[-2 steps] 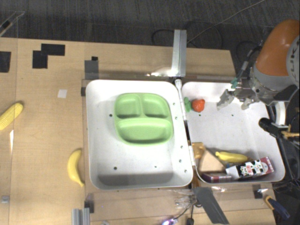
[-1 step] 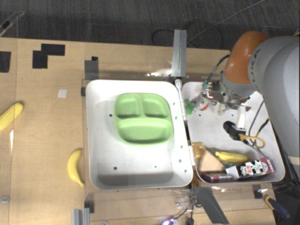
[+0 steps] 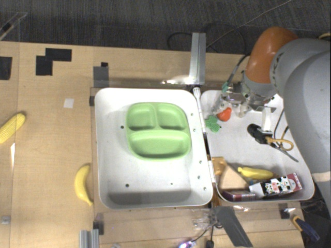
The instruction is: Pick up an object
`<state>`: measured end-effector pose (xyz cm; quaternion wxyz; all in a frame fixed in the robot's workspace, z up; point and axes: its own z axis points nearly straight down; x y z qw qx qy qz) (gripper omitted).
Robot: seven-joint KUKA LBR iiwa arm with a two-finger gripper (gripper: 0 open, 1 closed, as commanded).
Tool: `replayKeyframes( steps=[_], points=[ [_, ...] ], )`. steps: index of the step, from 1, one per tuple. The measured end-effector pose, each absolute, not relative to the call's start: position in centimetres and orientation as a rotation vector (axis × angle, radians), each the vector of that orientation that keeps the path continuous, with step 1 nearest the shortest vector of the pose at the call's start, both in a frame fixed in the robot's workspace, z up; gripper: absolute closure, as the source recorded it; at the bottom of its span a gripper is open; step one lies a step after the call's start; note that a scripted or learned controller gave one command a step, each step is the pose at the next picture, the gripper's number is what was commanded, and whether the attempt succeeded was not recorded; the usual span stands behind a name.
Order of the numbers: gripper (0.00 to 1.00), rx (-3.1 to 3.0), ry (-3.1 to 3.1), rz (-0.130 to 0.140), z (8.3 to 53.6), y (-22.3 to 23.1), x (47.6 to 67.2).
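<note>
Dark carpet floor (image 3: 103, 9) lies beyond the wooden bench (image 3: 46, 154).

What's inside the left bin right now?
The left bin holds one thing: a green divided plate with three compartments, lying flat toward the far side. Nothing sits on the plate. Whatever is under the plate is covered.

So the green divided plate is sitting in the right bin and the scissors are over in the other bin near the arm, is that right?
Not quite. The camera view shows the green divided plate in the left bin, not the right one. The scissors do lie in the other bin, near the arm.
</note>
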<state>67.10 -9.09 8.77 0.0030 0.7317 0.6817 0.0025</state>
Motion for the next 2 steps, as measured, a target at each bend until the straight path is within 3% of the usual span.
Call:
replayKeyframes(
  steps=[1,2],
  points=[
    [1.0,2.282,2.141,0.016,10.1,-8.9,67.4],
    [1.0,2.311,2.122,0.009,18.7,-4.0,63.5]
  ],
)
